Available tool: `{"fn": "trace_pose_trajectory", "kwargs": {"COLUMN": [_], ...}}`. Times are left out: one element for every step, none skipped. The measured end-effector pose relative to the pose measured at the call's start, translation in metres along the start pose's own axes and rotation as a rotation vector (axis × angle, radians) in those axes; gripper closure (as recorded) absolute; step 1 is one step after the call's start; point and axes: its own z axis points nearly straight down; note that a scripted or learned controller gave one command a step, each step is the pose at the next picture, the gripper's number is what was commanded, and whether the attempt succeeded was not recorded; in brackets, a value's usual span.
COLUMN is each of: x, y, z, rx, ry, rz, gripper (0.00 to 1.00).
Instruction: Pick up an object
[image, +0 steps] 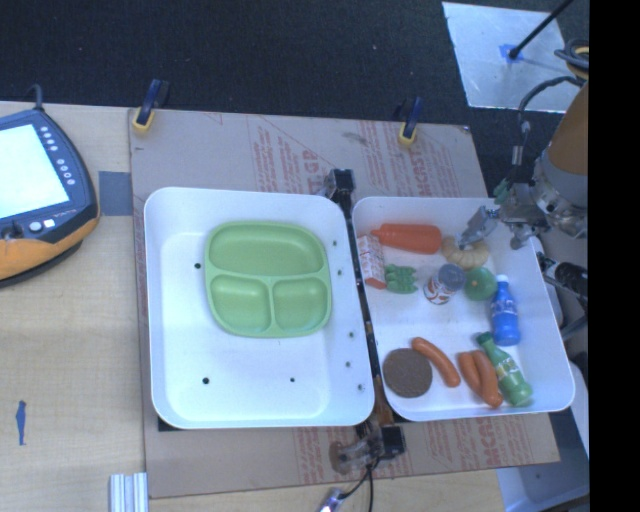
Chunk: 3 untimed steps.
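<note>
The right bin (556, 335) holds several toy foods: an orange carrot (408, 238), a red and white packet (372, 258), a green piece (402, 279), a small ball (437, 291), a tan piece (469, 253), a green round item (481, 286), a blue bottle (504, 313), a green bottle (507, 370), a sausage (436, 361) and a brown disc (408, 372). My gripper (497, 235) hovers over the bin's far right corner, just above the tan piece. It looks open, with nothing between its fingers.
The left bin (170, 330) holds a green divided plate (268, 278). A tablet with an orange case (35, 195) lies at the far left of the bench. Blue and yellow clamps (148, 105) hold the cardboard underlay at the back.
</note>
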Motion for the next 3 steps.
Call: {"fn": "trace_pose_trajectory", "kwargs": {"x": [-0.008, -0.009, 0.027], "y": [-0.048, -0.049, 0.016], "z": [0.071, 0.061, 0.043], "rx": [0.002, 0.003, 0.007], "ry": [-0.001, -0.001, 0.001], "rz": [-0.001, -0.003, -0.001], "gripper": [0.0, 1.0, 1.0]}}
